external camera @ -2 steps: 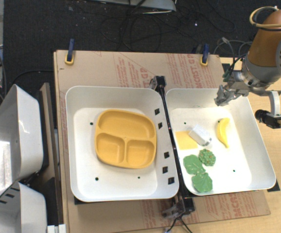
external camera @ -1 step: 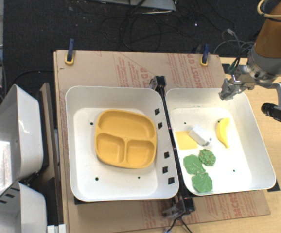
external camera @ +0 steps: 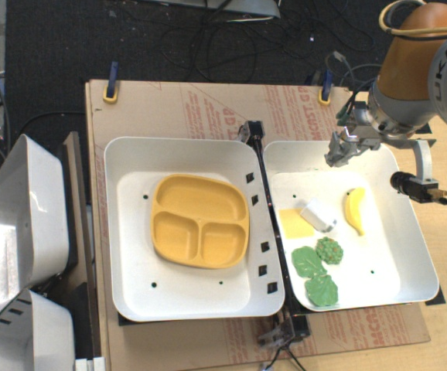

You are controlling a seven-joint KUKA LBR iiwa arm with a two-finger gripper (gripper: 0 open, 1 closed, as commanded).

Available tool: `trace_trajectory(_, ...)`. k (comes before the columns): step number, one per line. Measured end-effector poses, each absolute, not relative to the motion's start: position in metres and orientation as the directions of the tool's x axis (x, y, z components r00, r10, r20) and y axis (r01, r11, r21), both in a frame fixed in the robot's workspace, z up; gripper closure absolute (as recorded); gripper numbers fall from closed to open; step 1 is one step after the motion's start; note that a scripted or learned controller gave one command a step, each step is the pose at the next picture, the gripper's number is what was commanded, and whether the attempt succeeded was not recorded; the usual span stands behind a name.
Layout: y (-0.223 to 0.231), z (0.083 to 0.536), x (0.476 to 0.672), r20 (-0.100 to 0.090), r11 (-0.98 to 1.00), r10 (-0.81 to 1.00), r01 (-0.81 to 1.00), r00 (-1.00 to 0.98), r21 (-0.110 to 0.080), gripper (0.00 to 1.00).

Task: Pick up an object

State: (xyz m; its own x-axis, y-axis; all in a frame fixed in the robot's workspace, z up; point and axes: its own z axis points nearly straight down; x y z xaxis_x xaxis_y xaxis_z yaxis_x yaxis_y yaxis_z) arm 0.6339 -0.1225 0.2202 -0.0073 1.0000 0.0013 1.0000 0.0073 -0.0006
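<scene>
From my seat, the left bin [external camera: 123, 207] holds a yellow-orange divided tray [external camera: 201, 221] lying flat near its middle, three compartments facing up. A row of black clips [external camera: 264, 222] runs down the seam where the two bins meet.

In the right bin [external camera: 409, 261], just past that seam, I see a flat yellow square [external camera: 291, 223], and touching its right edge a small white and grey block [external camera: 317, 216] lying at a slant. Below them sit three green pieces close together: a leafy one [external camera: 308, 262], a knobbly broccoli-like one [external camera: 330, 250] just beside it, and another green lump [external camera: 322, 291] nearest the front wall. A yellow banana [external camera: 354, 210] lies to the right of the white block, apart from it, on the bare bin floor.

The gripper [external camera: 339, 154] hangs over the far-left part of the right bin, above the banana and well apart from every object (nothing sits between its fingers). From this angle I cannot tell how far apart they are.
</scene>
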Motion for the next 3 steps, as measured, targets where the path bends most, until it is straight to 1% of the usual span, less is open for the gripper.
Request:
trace_trajectory(1, -0.083, 0.214, 0.606, 0.001, 0.006, 1.0, 1.0, -0.006, -0.003, 1.0)
trace_trajectory(2, -0.033, 0.228, 0.582, 0.001, 0.006, 1.0, 1.0, -0.006, -0.002, 1.0)
trace_trajectory(3, 0.011, 0.218, 0.556, 0.001, 0.006, 1.0, 1.0, -0.006, -0.004, 1.0)
